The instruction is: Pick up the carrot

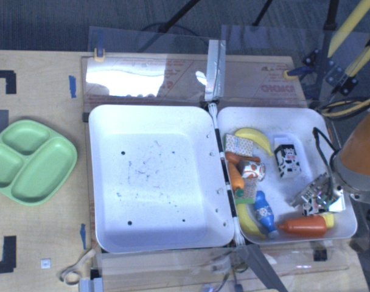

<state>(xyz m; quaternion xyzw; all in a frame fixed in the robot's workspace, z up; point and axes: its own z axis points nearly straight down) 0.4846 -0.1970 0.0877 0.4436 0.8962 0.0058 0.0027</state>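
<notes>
The gripper (316,198) is hanging low in the right bin (307,117), just above an orange-red bottle (302,225); whether it is parted or closed, I cannot tell. The carrot (235,174) is lying well left of it against the bin's left wall, wedged among a banana (255,137) and a blue bottle (263,212), so reaching it likely means a leftward move.

The arm (361,154) comes in as a rounded orange swell over a pale grey ring. A black cable (324,148) loops along its side. The gripper (317,198) is a small cluster of shiny metal and dark parts, possibly with tiny coloured wires, too blurred to sort out.
</notes>
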